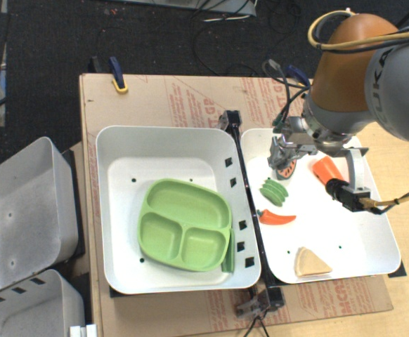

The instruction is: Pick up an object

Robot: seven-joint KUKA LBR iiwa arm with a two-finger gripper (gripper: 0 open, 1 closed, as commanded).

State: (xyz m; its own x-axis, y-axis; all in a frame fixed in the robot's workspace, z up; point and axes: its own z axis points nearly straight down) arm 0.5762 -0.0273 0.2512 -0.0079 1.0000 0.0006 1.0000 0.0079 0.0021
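The grey robot arm's gripper (284, 161) hangs low over the right white bin (373, 255), ready to grab. It sits at one o'clock from the ridged green plastic pickle (274, 192). Open or clenched, I cannot tell.

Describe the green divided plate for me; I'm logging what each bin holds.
The green divided plate is a light green tray with rounded corners, plastic by its look, moulded into three compartments: one large along the top, two smaller below. It lies flat, right side up, rotated slightly askew, on the floor of the left bin, toward the lower right corner. Its right edge sits close against the bin's wall. All three compartments look bare. The gripper is over the other bin, well apart from it.
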